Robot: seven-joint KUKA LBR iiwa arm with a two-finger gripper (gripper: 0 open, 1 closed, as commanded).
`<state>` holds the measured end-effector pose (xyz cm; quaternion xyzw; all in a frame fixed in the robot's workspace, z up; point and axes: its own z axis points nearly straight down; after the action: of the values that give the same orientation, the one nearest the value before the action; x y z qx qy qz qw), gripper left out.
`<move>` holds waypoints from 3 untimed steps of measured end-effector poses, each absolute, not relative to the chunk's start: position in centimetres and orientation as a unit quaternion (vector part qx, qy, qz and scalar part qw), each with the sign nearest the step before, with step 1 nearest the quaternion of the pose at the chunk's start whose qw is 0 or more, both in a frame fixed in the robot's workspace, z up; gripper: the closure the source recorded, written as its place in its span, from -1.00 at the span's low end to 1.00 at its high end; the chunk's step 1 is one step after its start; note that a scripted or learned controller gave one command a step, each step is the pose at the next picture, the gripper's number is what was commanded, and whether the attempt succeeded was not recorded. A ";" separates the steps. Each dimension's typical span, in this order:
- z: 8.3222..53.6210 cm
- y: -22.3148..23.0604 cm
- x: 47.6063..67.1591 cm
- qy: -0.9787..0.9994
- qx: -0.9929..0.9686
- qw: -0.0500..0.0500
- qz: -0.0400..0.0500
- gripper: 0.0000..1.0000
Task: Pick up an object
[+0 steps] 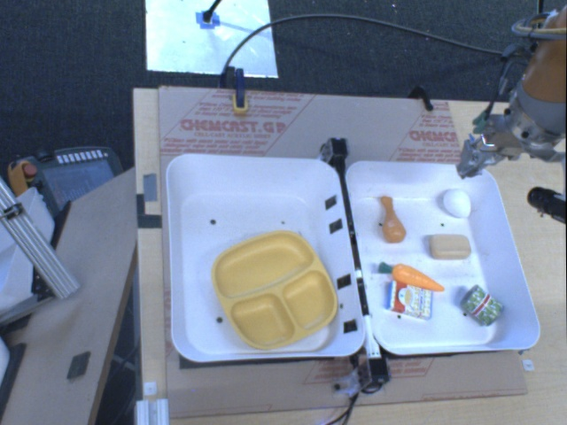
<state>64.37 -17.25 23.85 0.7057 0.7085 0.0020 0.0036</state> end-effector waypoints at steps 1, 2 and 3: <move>23.5 -12.1 63.5 0.710 0.704 0.000 0.001 1.00; 22.4 -6.9 63.9 0.711 0.704 0.000 0.001 1.00; 23.0 -2.2 63.6 0.710 0.704 0.000 0.002 1.00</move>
<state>63.59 -2.22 23.01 0.7039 0.7103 0.0015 0.0004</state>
